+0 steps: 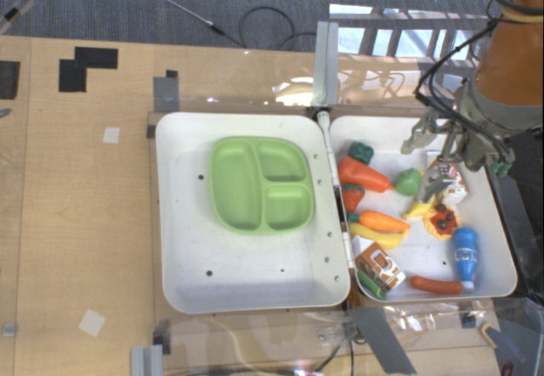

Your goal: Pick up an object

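Observation:
My gripper (pixel 439 172) hangs over the upper right part of the right bin (pixel 506 281), reaching in from the right under the orange wrist band. Right beneath it lie a small white and red carton (pixel 453 187), a green ball-like piece (pixel 409 182) and a pizza slice (pixel 442 220). Nothing shows clearly held. Toy foods fill the bin: a carrot (pixel 364 174), a second carrot (pixel 382 219), a banana (pixel 379 236), a blue bottle (pixel 465 255), a red sausage (pixel 436 285) and a brown box (pixel 380 268).
The left bin (pixel 195 281) holds a green divided plate (pixel 261 184). A metal rail (pixel 334 196) separates the two bins. A grey frame (pixel 399 34) stands behind the right bin, and black cables (pixel 442 76) hang near the wrist.

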Available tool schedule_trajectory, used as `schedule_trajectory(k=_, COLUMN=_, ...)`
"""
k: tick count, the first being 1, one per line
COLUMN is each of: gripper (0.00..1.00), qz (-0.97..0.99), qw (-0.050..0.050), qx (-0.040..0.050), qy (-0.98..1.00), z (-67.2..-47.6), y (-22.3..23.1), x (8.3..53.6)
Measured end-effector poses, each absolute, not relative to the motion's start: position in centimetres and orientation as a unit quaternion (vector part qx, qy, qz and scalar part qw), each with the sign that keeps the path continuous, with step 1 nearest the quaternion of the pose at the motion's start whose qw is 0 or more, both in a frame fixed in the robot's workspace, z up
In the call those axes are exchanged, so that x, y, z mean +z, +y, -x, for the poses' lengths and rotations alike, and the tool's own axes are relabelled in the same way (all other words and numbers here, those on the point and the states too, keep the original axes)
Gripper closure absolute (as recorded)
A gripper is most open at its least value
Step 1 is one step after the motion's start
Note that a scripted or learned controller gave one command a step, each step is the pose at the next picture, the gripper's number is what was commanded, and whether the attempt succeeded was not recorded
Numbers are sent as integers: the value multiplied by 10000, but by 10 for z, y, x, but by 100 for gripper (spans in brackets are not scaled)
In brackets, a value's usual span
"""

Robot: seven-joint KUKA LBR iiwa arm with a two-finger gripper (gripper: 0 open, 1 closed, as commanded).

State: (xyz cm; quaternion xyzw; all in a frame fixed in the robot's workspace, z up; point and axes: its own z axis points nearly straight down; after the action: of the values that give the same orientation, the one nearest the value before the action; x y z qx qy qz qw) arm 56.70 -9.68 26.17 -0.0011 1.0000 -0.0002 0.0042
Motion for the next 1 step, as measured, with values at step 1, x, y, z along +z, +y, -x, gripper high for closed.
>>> schedule_trajectory(k=1, gripper=0, qz=106, qw=-11, qx=6, qy=9999, z=-552, y=-118, x=150)
